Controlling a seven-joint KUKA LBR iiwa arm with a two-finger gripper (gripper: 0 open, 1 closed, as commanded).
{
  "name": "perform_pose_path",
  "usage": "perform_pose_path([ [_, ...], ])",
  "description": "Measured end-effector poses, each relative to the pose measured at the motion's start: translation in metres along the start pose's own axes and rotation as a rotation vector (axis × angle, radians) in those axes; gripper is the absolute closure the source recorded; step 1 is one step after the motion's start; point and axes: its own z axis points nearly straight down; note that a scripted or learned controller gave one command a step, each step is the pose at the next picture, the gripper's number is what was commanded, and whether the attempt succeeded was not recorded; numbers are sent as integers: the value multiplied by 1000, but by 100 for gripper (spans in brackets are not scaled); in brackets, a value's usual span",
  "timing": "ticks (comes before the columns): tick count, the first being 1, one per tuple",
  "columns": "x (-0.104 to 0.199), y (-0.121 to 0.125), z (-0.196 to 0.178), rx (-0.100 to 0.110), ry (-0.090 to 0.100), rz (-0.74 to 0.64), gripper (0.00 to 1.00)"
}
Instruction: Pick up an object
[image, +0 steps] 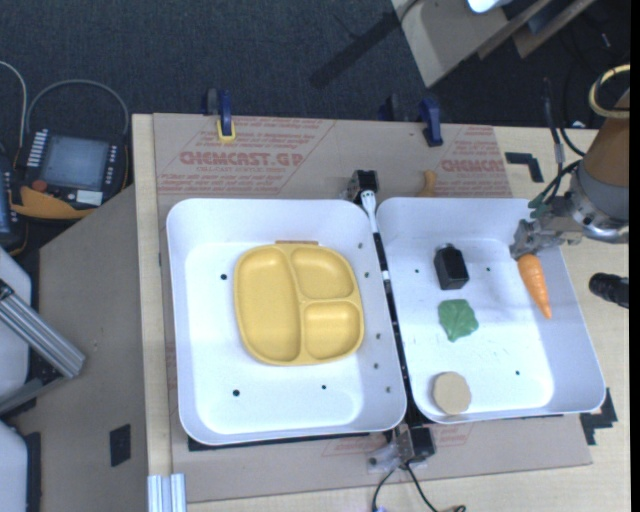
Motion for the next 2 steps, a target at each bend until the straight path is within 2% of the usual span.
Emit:
perform_pose_path([
  [2,-5,-5,-110,-1,-1,1,100],
])
